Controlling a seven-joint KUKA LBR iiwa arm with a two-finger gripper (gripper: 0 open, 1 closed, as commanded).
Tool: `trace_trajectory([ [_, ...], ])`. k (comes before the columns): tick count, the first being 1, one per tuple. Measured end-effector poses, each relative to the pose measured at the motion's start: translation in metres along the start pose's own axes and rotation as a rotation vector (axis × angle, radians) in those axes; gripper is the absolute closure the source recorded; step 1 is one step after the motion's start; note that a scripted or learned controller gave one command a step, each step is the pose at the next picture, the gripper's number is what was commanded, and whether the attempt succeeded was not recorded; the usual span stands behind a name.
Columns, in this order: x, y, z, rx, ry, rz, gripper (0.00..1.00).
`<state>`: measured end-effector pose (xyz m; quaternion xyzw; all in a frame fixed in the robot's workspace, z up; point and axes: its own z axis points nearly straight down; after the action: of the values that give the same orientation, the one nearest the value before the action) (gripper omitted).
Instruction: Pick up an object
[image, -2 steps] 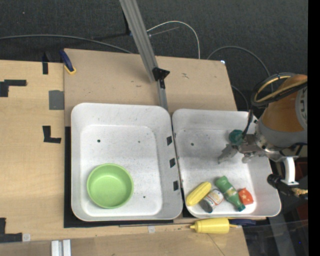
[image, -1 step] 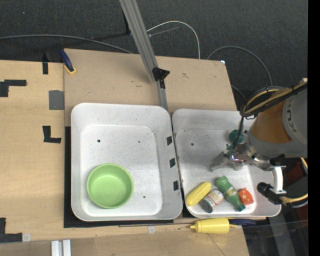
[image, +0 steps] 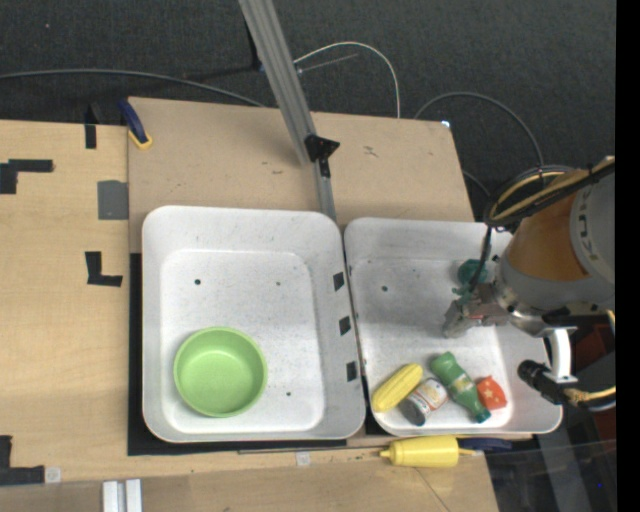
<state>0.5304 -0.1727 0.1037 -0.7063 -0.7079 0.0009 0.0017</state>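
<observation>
You won't find any readable text here; the label on the small can (image: 428, 398) is too blurred to make out.

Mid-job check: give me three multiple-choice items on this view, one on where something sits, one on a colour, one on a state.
1. Where is the green bowl?
A. near corner of the left bin
B. right bin
C. on the bench outside the bins

2. What colour is the bottle lying in the right bin?
A. blue
B. green
C. white

3. How does the tool stand?
A. resting in the left bin
B. gripping the bowl
C. over the right bin, above the cluster of small things

Answers:
1 A: the bowl sits in the left bin's near left corner.
2 B: its body is green, beside a yellow corn cob.
3 C: the tool is over the right bin's floor, apart from the things.
</observation>
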Motion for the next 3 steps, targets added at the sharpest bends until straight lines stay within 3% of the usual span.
trace_trajectory([
  [2, 0.006, 0.002, -0.124, -0.008, -0.003, 0.001, 1.0],
  [3, 0.006, 0.003, -0.163, -0.007, -0.002, 0.001, 1.0],
])
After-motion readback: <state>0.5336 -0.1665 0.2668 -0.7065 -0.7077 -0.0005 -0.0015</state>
